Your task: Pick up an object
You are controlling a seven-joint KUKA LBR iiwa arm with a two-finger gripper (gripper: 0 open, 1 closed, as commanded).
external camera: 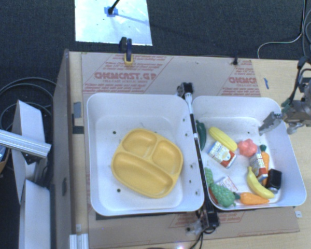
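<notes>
Over right bin [295, 154], pincer [272, 121] (above toys)

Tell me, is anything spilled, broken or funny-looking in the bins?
Nothing looks spilled or broken. The yellow divided tray lies turned at an angle in the left bin. The toy food sits jumbled in the right bin, a banana overlapping its neighbours. The gripper hovers at that bin's far right corner.

A single fixed camera hangs above the desk [145, 69] and looks down at a slant, far enough off to take in both white bins whole. The left bin [101, 139] sits near the middle of the view, the right bin [295, 188] toward the right edge. Dark floor [31, 30] shows beyond the desk's far and left sides. The arm [308, 105] enters from the right edge.
</notes>
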